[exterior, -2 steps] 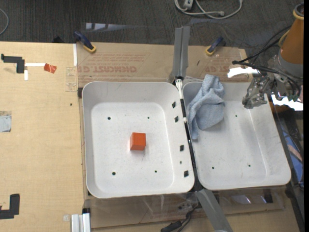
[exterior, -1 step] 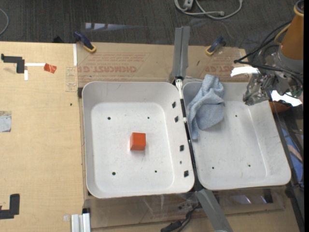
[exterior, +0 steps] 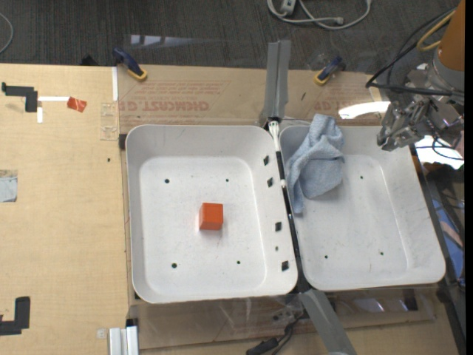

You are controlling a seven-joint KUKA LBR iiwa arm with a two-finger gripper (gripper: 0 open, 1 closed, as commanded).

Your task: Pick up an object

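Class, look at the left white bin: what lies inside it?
Inside the left bin sits one orange block, near the middle of the floor, apart from every wall. Small dark holes dot the floor. Whatever lies beneath the block is covered.

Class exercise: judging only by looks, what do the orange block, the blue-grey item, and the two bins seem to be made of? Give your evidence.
Orange block: probably painted wood or plastic; crisp flat faces, even matte colour.
Blue-grey item: cloth; soft folds, crumpled against the divider.
Left bin and right bin: likely moulded white plastic; rounded corners, smooth, slightly glossy walls.
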